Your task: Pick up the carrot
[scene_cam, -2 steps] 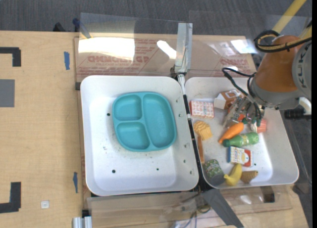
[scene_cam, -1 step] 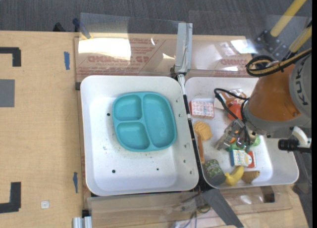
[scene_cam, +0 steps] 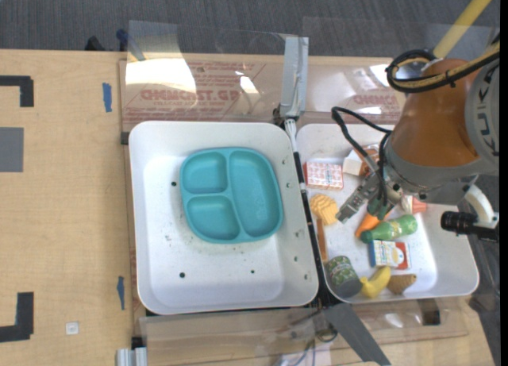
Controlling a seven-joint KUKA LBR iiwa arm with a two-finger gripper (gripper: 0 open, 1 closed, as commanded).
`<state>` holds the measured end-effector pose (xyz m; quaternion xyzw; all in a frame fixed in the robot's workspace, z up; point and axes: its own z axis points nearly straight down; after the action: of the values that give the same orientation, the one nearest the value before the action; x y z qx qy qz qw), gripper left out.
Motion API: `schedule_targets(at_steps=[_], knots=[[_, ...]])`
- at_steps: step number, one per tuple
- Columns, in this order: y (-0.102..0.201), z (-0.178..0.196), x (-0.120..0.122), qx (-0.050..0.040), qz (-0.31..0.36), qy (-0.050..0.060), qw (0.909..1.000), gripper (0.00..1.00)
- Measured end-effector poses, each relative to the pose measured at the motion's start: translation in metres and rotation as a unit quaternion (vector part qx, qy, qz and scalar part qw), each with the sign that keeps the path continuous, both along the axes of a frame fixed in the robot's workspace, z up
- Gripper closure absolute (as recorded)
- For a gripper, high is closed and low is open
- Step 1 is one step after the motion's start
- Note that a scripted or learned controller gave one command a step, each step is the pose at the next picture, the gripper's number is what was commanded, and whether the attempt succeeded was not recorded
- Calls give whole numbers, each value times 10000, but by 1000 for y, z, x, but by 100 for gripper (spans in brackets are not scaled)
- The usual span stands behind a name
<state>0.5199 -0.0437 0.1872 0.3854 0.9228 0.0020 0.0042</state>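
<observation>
In the camera view my gripper [scene_cam: 355, 202] hangs over the right bin [scene_cam: 456, 277]; I cannot tell its state. The carrot [scene_cam: 371, 225] looks like a light, stiff, smooth plastic toy, likely slippery, so I would pinch across its thicker middle. It lies just below and right of my jaws, against the green bottle [scene_cam: 393, 228]

Single fixed camera above the bench, slanted downward (moderately near), both bins [scene_cam: 151, 221] framed
</observation>
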Motion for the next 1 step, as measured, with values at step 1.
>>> schedule_targets(at_steps=[1], knots=[[-1,8,1,-10,0,-8,10000,100]])
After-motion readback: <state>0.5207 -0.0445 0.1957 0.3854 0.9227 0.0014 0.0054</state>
